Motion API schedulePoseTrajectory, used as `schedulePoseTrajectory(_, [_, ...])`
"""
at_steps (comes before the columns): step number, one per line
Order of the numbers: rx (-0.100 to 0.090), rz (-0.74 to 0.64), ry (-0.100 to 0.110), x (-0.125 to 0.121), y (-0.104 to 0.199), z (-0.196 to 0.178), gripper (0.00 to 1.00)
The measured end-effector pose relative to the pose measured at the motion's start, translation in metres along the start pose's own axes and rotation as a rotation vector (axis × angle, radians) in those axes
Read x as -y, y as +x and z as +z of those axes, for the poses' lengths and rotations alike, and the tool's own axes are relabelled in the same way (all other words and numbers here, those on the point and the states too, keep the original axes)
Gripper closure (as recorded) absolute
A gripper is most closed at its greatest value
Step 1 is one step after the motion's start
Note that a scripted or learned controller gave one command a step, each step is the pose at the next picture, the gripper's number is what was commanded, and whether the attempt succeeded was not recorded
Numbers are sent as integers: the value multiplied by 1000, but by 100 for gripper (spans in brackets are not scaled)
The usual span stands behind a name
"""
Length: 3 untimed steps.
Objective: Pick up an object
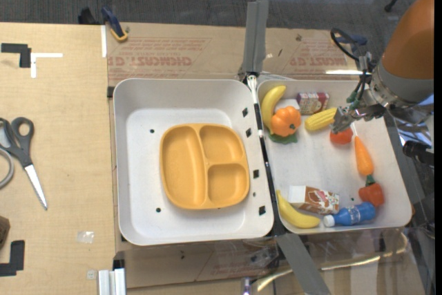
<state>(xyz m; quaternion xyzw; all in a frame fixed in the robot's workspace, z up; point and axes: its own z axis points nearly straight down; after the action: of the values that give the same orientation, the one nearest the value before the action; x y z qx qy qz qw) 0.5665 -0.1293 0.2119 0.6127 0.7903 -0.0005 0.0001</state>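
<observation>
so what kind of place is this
Likely a robotics lab test bench: a robot arm reaches over two white bins of toy food, such as a plastic banana, with scissors lying on the bench.

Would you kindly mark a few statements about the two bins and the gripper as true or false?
1. The yellow divided plate lies in the left bin. True.
2. The gripper hovers over the left bin. False: it is over the right bin, by the red item and the corn cob.
3. Two bananas lie in the right bin. True: one near the top left corner, one at the bottom.
4. The scissors lie inside a bin. False: they lie on the bench, left of the bins.
5. The blue bottle lies beside the plate. False: it lies in the right bin's lower right corner.
</observation>
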Motion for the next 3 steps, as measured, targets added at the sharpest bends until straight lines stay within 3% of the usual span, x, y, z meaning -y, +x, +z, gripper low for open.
schedulePoseTrajectory(1, [-1, -130, -1, 54, -18, 119, 100])
schedulePoseTrajectory(2, [3, -440, -2, 10, -70, 17, 100])
schedulePoseTrajectory(3, [2, -718, -2, 55, -80, 119, 100])
